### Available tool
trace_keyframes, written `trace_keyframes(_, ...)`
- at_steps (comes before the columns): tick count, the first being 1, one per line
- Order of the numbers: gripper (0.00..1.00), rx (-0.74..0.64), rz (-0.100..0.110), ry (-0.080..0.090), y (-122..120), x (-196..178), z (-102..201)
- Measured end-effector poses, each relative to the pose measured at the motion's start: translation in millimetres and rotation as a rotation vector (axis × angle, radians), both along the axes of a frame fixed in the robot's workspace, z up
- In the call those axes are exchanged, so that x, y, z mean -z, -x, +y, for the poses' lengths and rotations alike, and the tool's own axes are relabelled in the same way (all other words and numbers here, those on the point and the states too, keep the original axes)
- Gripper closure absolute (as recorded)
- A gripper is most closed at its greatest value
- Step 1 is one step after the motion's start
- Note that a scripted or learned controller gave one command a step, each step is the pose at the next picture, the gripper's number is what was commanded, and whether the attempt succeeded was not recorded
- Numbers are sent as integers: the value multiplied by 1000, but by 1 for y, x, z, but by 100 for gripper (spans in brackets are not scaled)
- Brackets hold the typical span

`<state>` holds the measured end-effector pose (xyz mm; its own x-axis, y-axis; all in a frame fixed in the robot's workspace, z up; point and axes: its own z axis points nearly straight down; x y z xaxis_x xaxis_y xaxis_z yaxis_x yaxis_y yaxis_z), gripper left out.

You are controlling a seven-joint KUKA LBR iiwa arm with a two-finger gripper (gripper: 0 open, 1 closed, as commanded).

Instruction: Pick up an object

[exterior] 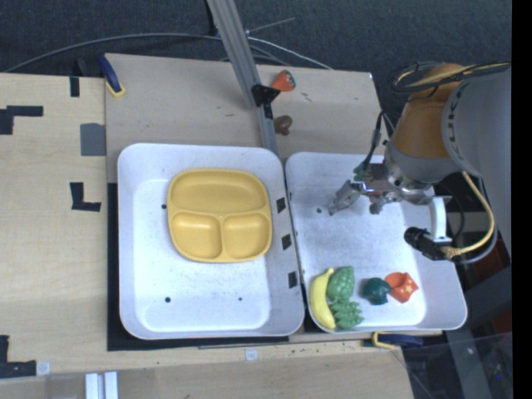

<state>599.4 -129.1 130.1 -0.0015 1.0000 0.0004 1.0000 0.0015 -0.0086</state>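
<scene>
At the near edge of the right bin [432, 306] a small group of toy foods lies together. The banana [320, 299] is the leftmost one, close to the bin's left wall. Its long axis runs from near to far with a light curve, the far tip pointing a little to the right and the near tip turning toward the bin's near rim. Just beside it, touching on its right side, are two green leafy pieces: the broccoli [341, 283] farther back and another green vegetable [347, 312] nearer. To the right of these is a dark green round piece [376, 290], and next to it a red-orange piece [402, 286], maybe a pepper; I cannot tell its exact kind.

Farther back in the same bin, the gripper [356, 198] hangs over the bare white floor, well apart from the foods. Its two fingers point to the left and slightly near, and they stand open with a clear gap; nothing is between them. The grey arm with the orange band [424, 127] comes in from the right.

In the left bin [133, 248] lies a yellow divided plate [220, 214], in the far half.

Beyond the bins, on the bench [183, 98], there is a small orange object [284, 80] near a slanted metal pole [237, 36].
</scene>
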Motion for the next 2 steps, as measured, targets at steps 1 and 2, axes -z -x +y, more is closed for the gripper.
trace_keyframes(1, 0, -1, -8, 3, 0, 43, 0)
trace_keyframes(2, 100, -1, -8, 1, 0, 31, 1)
